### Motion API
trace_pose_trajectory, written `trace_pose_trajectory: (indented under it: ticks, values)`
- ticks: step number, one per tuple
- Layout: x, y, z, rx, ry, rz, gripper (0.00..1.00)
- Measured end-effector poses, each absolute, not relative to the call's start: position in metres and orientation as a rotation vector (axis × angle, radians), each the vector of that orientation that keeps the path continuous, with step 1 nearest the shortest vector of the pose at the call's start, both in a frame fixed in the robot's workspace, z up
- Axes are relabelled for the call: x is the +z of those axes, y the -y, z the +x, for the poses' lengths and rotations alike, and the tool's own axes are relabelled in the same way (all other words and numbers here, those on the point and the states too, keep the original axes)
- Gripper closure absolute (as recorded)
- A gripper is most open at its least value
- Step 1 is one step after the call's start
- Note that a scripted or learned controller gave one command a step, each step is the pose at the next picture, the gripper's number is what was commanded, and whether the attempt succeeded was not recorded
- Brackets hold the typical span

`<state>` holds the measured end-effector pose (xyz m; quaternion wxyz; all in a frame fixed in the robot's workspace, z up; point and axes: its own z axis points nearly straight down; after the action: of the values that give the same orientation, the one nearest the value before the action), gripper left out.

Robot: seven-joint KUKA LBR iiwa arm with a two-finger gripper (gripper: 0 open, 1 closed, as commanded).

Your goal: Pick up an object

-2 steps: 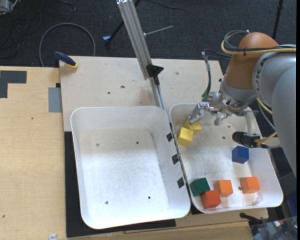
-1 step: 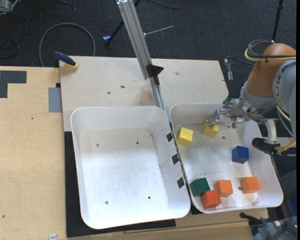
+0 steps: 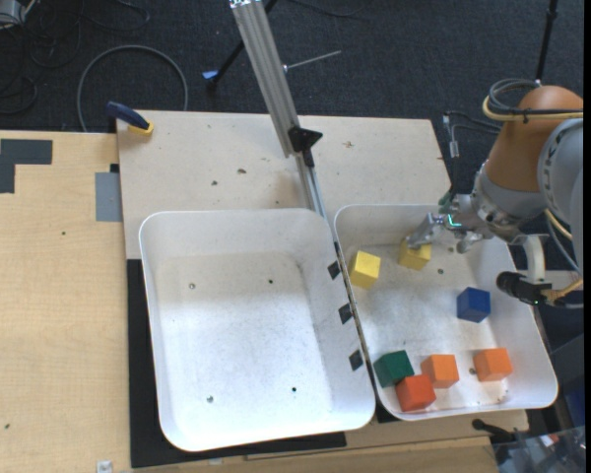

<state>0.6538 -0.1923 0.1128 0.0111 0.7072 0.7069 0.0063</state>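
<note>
Over the right bin (image 3: 532, 387), the arm's hand (image 3: 421, 241) is clamped on a yellow block (image 3: 414, 256).

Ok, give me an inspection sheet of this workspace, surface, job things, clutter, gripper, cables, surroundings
Surface: pale bench bearing two white bins, left bin and right bin.
Job's things: in the right bin, two yellow blocks, blue block, green block, red block, two orange blocks.
Clutter: blue-and-yellow clamp at the bench's far left corner; slanted metal bar over the bench.
Gripper: gripper low in the right bin at the far yellow block; a hold is not clear.
Cables: loops on the dark floor beyond the bench.
Surroundings: wooden board left of the bench, dark floor.
</note>
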Motion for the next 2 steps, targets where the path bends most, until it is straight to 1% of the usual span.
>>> trace_pose_trajectory:
  ticks: [1,2]
  values:
    - [0.225,0.144,0.647,0.006,-2.221,2.215,0.00]
    - [0.104,0.160,0.646,0.002,-2.222,2.218,0.00]
